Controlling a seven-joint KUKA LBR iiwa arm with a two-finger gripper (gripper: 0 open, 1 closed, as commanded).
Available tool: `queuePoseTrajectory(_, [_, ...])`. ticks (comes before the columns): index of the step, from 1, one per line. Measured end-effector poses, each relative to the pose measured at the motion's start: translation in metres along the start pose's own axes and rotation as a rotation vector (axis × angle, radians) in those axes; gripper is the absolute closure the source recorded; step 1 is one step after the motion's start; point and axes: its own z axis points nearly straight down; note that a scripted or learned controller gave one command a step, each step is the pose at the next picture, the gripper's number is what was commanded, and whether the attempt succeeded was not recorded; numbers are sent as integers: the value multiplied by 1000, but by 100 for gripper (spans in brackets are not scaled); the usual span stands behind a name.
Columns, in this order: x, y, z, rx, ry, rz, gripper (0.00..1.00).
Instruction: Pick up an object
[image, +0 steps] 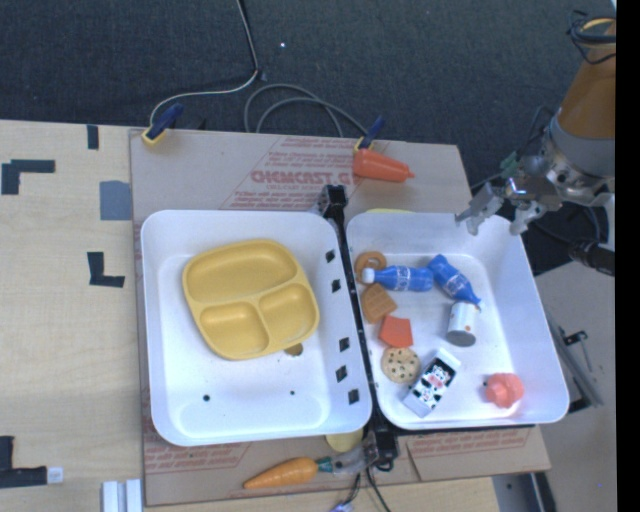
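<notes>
Approach stage: gripper (495, 212) spread, empty, poised over right bin (530, 290) far rim. Candidate blue bottle (455, 279) lying mid-bin beside cookie (399, 364), milk carton (431, 384). Next likely: descend, centre over bottle, close.

The arm enters at the upper right, its orange band above a grey wrist. The hand (494, 212) hangs at the wrist's lower left, pointing down and leftward. Its two fingers (473, 211) are spread apart with nothing between them, one left, one right.
</notes>
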Motion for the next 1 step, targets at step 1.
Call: queuePoseTrajectory(1, [-1, 38, 101, 9, 2, -2, 0])
